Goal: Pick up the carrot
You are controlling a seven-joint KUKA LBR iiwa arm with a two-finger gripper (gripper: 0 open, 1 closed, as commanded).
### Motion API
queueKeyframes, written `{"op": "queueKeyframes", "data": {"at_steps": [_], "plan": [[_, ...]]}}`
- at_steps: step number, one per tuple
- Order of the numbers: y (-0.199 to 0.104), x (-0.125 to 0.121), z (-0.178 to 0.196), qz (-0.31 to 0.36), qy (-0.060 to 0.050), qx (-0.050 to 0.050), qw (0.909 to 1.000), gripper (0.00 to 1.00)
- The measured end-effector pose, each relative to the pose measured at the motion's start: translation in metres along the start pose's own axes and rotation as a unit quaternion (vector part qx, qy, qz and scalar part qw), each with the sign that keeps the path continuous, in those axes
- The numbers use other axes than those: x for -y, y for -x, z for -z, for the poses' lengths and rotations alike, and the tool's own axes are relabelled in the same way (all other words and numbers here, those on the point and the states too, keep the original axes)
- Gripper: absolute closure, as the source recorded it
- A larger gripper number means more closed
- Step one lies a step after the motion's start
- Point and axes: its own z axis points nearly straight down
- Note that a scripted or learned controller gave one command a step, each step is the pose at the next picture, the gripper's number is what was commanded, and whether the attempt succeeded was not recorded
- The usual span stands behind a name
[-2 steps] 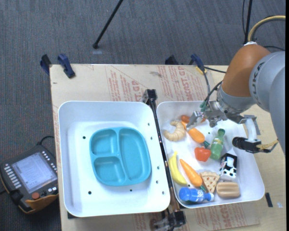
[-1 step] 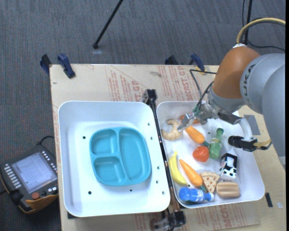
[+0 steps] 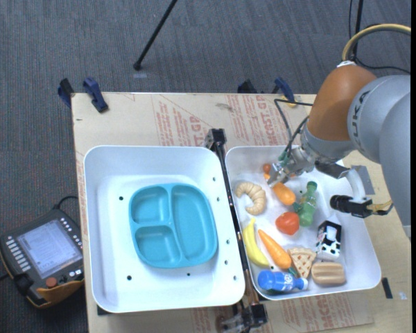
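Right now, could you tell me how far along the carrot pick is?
Nothing looks done yet: the carrot lies in the right bin, between the banana and the waffle piece. The tool is low over the bin's far end, near a small orange fruit and the croissant, well short of the carrot. Moving over it, gripping and lifting all remain.

Carrot (image 3: 274, 248) lies beside banana (image 3: 254, 243) in right bin (image 3: 371, 255).

Blue tray (image 3: 173, 225) in left bin (image 3: 97, 186); banana (image 3: 253, 243), croissant (image 3: 252, 196), tomato (image 3: 288, 223) in right.
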Motion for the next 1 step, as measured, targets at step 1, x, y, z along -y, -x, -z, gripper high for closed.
{"op": "queueKeyframes", "data": {"at_steps": [1], "plan": [[-0.0390,-0.0094,0.1585,-0.086,-0.003,-0.001,0.9963,1.00]]}}
